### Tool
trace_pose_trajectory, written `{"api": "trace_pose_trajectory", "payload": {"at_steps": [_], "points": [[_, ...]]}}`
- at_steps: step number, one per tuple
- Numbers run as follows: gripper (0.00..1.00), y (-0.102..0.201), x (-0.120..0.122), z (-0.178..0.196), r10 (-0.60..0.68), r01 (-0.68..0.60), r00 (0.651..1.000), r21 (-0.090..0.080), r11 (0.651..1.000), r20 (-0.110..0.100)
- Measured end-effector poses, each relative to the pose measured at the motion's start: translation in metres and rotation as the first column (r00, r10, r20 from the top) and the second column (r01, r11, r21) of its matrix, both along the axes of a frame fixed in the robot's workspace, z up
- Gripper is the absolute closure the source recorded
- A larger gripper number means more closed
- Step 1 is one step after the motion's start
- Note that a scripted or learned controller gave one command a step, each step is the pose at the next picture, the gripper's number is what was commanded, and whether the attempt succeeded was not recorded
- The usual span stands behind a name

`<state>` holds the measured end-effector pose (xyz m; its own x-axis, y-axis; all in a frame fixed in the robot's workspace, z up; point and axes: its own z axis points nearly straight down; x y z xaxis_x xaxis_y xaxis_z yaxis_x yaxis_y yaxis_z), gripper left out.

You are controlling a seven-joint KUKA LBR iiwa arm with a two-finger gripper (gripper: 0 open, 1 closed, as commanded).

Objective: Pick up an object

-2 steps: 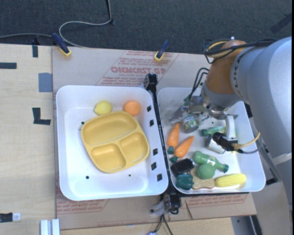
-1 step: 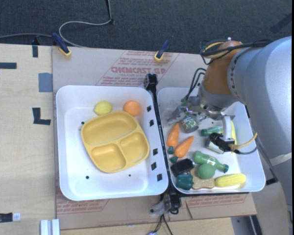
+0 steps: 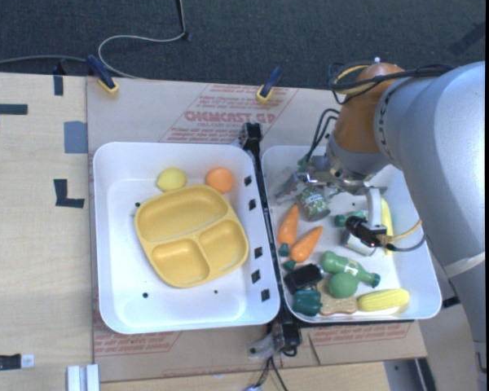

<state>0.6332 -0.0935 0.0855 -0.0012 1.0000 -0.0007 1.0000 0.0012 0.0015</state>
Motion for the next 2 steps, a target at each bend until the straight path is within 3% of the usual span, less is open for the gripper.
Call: {"api": "trace_pose_trajectory", "payload": {"at_steps": [2], "points": [[0.0,-0.0008,0.0046,0.0,0.0,0.0,1.0,-0.001,1.0,0.001]]}}
